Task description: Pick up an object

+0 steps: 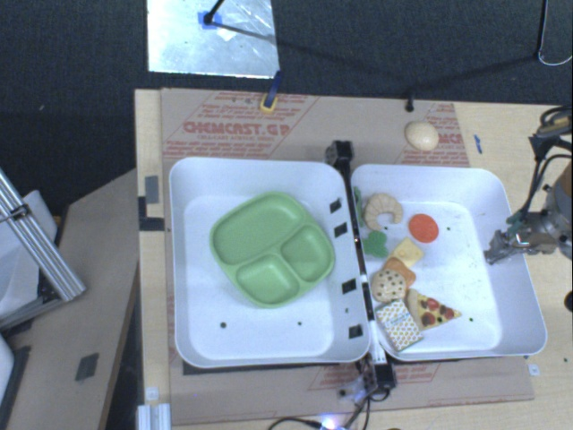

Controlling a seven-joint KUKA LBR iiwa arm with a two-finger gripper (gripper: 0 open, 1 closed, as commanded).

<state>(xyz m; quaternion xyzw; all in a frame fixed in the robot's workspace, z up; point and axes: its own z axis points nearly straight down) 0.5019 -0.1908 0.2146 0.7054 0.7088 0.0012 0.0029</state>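
1. The toy foods are crowded along the left side of the right bin (pixel 501 330): a croissant (pixel 385 208), an orange disc (pixel 423 228), a green piece (pixel 374 242), a cracker (pixel 408 253), a cookie (pixel 389 284), a pizza slice (pixel 432 312) and a patterned square (pixel 399 324). No single target is named by the task, so any of these may be taken.
2. A miss is judged likely if the descent is made between touching items (cookie, cracker and patterned square lie against each other), since neighbours could be pushed aside or two pieces pinched at once.
3. The flat pieces could be skated over, as little height is offered for a grip.
4. A collision with the divider (pixel 355 267) is a risk, because the foods lie close beside it.
5. The gripper (pixel 503 245) is seen at the right bin's right edge, well apart from the foods; nothing is seen held or touched by it. Whether it is apart or together cannot be told.
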